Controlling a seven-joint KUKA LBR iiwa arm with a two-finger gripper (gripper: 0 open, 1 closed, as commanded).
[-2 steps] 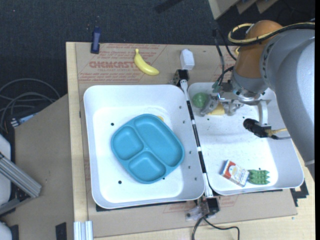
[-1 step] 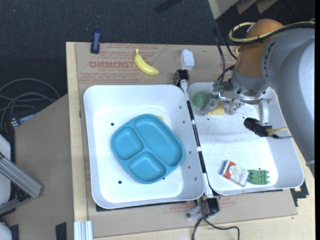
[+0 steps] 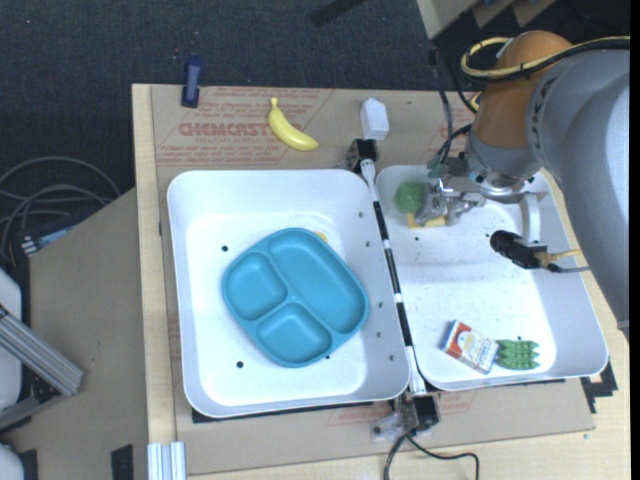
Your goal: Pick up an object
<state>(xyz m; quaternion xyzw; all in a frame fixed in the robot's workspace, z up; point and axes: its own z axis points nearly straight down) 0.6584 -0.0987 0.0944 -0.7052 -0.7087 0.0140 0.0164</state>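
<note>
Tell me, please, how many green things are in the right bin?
2. A round green thing sits at the far left corner of the right bin, beside the gripper. A flat green toy lies near the front edge. The arm may hide more.

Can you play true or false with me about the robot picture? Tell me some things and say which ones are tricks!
1. The blue tray lies in the left bin. True.
2. The banana is inside the right bin. False: it lies on the bench beyond the bins, outside both.
3. The gripper is over the far end of the right bin, next to a green thing. True.
4. The small red and white box is in the left bin. False: it lies in the right bin, near its front edge.
5. The blue tray has three compartments. True.
</note>
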